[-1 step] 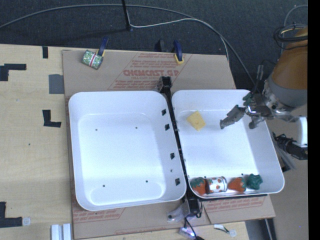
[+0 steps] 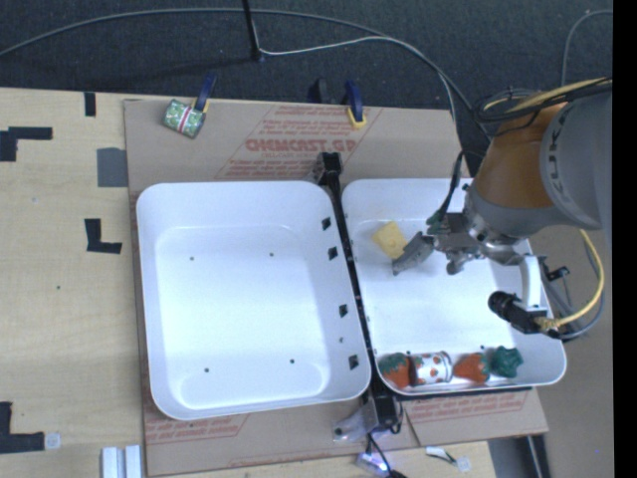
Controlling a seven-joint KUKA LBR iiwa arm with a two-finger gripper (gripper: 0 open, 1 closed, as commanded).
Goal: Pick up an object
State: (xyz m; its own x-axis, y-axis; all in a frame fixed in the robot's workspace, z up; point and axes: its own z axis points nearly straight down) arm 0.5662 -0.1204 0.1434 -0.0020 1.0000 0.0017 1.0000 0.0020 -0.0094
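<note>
Camera view looks down on the pincer (image 2: 435,256), hanging low over the right bin (image 2: 453,312) with its two fingers spread apart and nothing between them. Just to its left lies a yellow block (image 2: 390,238), close to one fingertip but apart from it. I judge this the approach step: the next move calls for a short shift left, a descent, and a closing around the block (assuming that is the target). Well below the pincer, along the bin's near wall, sit four small things in a row: two orange ones (image 2: 398,368), a red-and-white can (image 2: 431,368) and a green piece (image 2: 506,360). Two white bins share the counter (image 2: 60,297); the left bin (image 2: 239,297) lies far left.
</note>
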